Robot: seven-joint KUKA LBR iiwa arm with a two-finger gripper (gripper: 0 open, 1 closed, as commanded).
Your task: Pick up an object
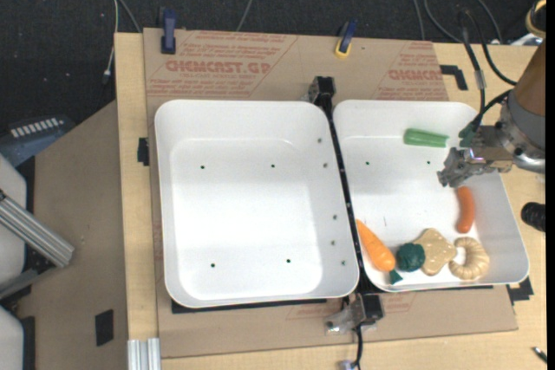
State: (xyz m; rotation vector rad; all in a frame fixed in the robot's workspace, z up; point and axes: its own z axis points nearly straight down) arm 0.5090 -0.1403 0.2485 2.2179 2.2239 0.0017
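Note:
My gripper [460,172] hangs over the right side of the right bin [381,127], reaching in from the right. Just below it in the view lies a small orange-red sausage [466,209], its upper end close to the gripper. A green cylinder [425,137] rests at the back of the bin, to the gripper's left. Along the front of the bin lie an orange carrot [376,245], a dark green lump [409,257], a tan toy [436,250] and a beige ring-shaped pastry [471,259]. I see nothing held by the gripper.
The left bin [173,186] stands beside the right one, their rims meeting at a black clip [323,88]. Both sit on a cardboard sheet [225,61]. Cables run behind the arm at the upper right.

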